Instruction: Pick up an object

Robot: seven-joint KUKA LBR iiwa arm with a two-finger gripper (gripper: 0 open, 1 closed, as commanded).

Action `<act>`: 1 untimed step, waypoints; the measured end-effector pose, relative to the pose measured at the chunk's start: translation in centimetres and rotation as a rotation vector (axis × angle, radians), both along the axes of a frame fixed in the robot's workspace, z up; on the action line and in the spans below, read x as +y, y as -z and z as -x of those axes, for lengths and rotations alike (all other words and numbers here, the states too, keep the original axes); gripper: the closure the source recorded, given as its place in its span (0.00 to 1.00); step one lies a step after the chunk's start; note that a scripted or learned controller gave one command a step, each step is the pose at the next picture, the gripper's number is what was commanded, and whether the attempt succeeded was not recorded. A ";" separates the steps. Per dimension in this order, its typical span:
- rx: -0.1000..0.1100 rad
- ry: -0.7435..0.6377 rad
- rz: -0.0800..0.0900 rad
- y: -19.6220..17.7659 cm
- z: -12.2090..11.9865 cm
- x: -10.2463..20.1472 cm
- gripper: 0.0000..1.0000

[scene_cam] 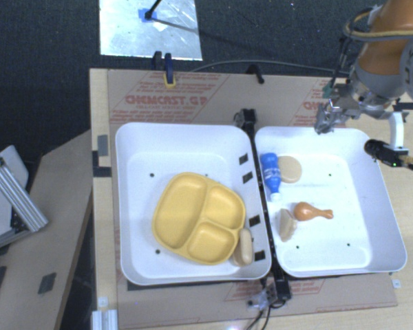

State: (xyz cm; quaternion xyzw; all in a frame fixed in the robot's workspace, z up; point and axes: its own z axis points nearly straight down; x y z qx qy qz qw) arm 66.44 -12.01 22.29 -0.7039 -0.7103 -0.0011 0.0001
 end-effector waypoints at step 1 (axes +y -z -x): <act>0.001 0.000 0.000 0.2 1.8 5.1 1.00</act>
